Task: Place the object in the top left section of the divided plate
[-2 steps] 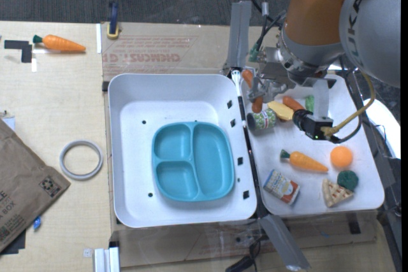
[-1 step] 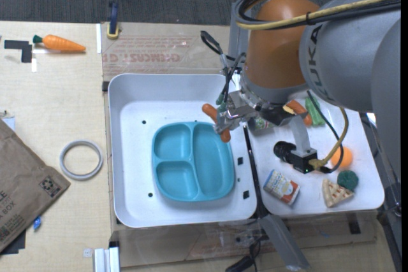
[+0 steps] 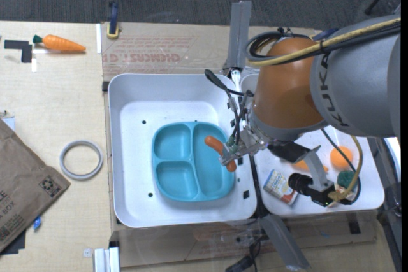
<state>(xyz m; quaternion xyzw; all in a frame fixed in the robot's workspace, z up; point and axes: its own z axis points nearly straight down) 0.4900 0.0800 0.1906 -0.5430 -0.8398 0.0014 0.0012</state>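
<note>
Bench w/ two white bins: small orange carrot-shaped toy (image 3: 214, 144) lies in the teal divided plastic plate (image 3: 191, 162), big right section, long axis slanting toward the gripper (image 3: 231, 158) at its lower-right end. Fingers hidden, can't tell. Target top-left section sits left, nothing blocking.

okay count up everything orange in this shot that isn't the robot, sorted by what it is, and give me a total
Toy carrot on the bench, top left: 1
Small orange piece over the blue divided plate, at the gripper: 1
Orange ball in the right bin: 1
Total: 3
</note>
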